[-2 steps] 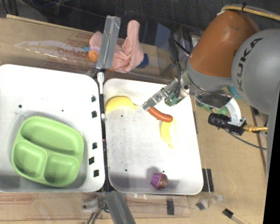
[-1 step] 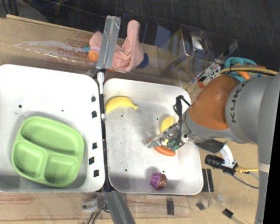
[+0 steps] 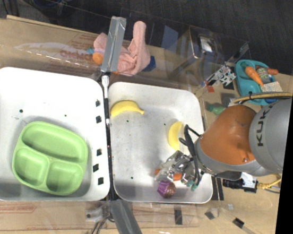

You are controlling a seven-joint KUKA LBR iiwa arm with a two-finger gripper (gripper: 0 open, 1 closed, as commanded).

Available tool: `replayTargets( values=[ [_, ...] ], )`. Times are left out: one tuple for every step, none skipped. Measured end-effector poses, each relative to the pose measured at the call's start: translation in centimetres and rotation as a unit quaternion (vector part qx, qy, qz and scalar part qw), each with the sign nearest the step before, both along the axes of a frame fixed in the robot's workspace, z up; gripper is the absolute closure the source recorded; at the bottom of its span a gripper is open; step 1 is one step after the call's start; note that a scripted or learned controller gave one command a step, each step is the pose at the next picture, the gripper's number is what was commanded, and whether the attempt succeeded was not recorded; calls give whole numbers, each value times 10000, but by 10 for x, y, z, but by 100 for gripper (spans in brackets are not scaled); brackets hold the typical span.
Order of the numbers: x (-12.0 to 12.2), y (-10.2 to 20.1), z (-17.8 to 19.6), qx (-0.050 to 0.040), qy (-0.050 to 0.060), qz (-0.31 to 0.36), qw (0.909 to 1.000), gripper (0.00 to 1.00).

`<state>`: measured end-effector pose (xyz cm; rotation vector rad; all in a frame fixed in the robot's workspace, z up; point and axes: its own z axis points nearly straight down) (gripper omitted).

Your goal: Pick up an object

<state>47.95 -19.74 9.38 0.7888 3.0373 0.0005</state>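
My gripper (image 3: 176,168) hangs low over the front right part of the right bin (image 3: 154,96). Beneath it lie a small orange thing (image 3: 177,176) and a purple toy (image 3: 167,189), close to the fingertips. A yellow banana (image 3: 126,107) rests near the bin's back left corner. A second yellow piece (image 3: 174,134) lies just behind the gripper, partly hidden by the black cables. I see nothing clearly between the fingers. The orange wrist band (image 3: 229,135) sits over the bin's right rim.
A green divided plate (image 3: 51,157) lies in the left bin (image 3: 11,85). Pink cloth (image 3: 128,52) and an upright metal post (image 3: 114,40) stand behind the bins. A teal tray with toys (image 3: 253,77) sits at the back right.
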Motion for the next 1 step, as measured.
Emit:
replayTargets(
  values=[
    [0, 0, 0, 0, 0, -2, 10000, 0]
  ],
)
